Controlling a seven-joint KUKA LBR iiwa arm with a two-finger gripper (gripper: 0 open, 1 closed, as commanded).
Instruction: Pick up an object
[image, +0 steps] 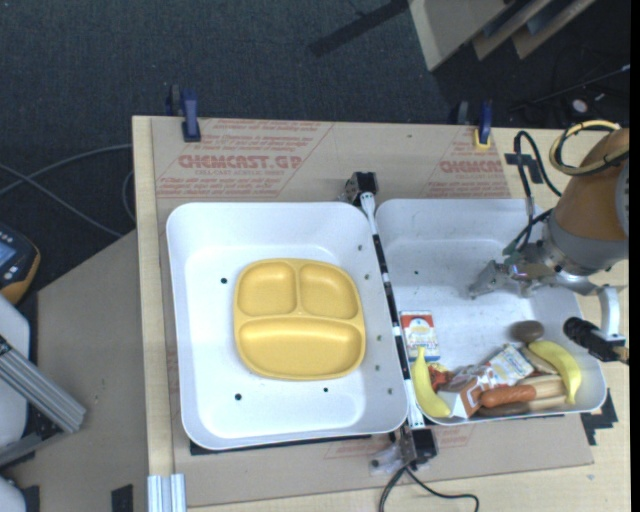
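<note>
Claw (492, 280) fingers spread apart (nothing between them), low over the right bin (440, 225), well above the bananas (560, 365).

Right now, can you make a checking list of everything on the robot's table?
Surface: wooden bench bearing a left bin and a right bin.
Job's things: right bin holds two bananas, a sausage, a small carton and wrappers, piled along its near edge.
Clutter: yellow divided plate in the left bin.
Gripper: gripper over the right bin, nothing between its fingers.
Cables: black cable by the arm; another at the bench's near edge.
Surroundings: blue clamps, dark carpet.
</note>
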